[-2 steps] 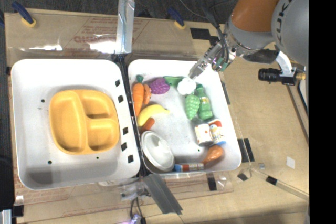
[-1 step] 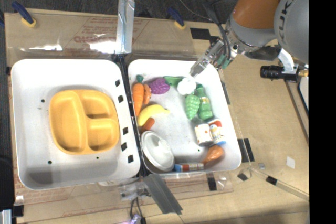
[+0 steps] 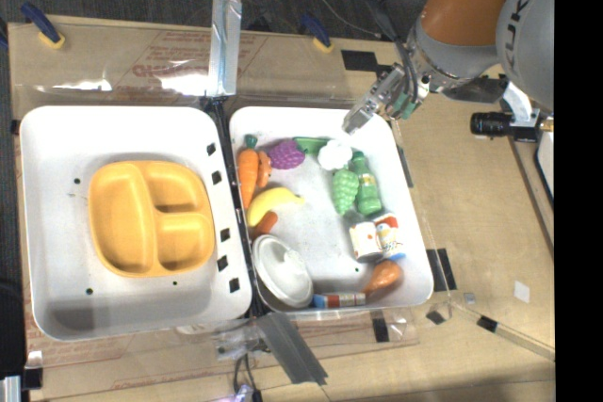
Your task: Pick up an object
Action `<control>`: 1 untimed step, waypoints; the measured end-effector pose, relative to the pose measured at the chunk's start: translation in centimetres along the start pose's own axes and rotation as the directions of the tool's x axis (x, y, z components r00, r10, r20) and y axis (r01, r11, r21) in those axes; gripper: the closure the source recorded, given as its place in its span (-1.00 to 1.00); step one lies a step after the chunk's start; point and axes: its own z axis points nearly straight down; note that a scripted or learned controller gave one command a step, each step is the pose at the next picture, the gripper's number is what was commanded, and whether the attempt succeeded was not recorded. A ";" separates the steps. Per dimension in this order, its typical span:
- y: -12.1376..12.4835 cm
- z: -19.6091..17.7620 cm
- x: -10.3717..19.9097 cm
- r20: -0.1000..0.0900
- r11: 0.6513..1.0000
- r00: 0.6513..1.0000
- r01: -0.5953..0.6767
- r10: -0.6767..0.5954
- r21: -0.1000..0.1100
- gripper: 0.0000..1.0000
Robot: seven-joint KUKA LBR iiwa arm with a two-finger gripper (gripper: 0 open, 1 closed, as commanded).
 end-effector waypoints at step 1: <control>0.2 -1.1 0.0 0.002 1.000 1.000 0.008 -0.008 0.000 1.00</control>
